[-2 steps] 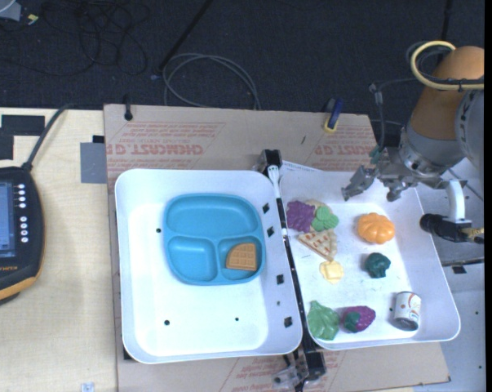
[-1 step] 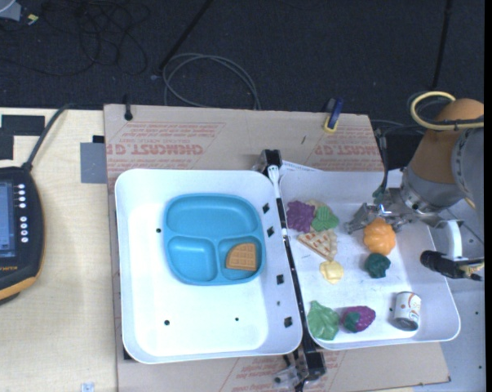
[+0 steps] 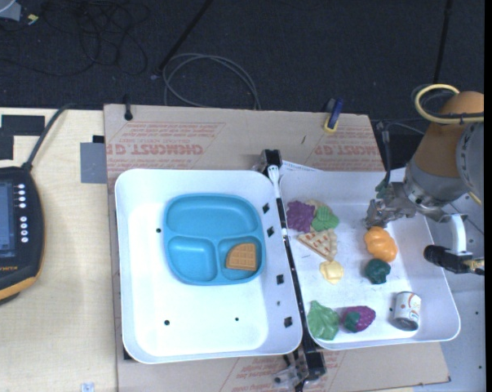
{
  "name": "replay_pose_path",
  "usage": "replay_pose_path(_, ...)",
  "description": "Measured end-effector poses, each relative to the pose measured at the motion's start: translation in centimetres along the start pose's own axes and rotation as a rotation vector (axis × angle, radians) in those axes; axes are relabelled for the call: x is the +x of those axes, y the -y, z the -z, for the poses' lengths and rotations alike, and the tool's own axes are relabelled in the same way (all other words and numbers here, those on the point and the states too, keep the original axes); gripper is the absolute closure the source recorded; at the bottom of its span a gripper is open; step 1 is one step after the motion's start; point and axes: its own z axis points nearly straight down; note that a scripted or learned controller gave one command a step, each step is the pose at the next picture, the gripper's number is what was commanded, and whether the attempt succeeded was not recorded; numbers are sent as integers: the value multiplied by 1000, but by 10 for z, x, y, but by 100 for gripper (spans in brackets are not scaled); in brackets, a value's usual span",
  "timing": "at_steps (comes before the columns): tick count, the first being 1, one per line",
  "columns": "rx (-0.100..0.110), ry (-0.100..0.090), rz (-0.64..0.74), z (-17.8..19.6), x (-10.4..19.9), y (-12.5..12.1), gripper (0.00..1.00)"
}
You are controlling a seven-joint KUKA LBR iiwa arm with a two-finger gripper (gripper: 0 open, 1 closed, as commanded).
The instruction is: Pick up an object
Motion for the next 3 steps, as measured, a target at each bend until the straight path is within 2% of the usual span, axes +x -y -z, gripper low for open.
replay_pose_path(1,1,0,2,-1,1,0,0)
replay_pose_path(2,4,-4,0,-12,46,34,0)
replay_pose_path(3,2,-2,0,-1,44,32,100)
